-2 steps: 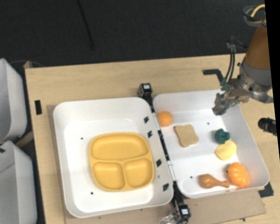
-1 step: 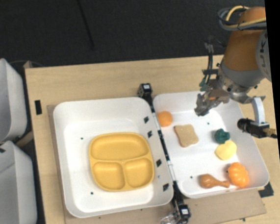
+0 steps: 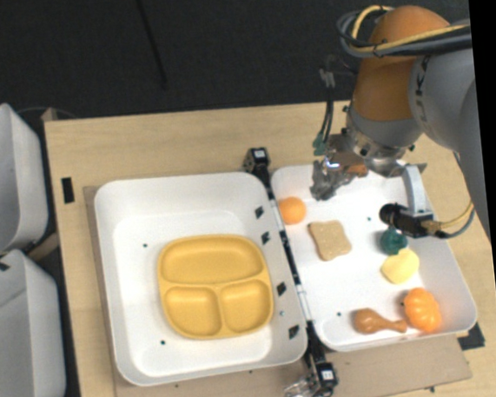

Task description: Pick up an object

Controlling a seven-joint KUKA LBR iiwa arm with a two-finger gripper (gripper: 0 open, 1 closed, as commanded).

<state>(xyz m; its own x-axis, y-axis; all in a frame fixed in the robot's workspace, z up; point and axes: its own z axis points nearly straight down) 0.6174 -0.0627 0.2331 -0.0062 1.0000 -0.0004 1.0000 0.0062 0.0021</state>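
Orange pumpkin [image 3: 422, 308] nearest, end effector [image 3: 327, 179] above right bin [image 3: 370, 334]

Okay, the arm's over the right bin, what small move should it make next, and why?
Probably lower the gripper toward the small orange ball or the toast slice. It sits at the right bin's far end with nothing seen between its fingers, and those two lie nearest.

Glossy white plastic bins [image 3: 132, 353], matt yellow plastic tray [image 3: 214, 285], pale wooden bench [image 3: 69, 149]
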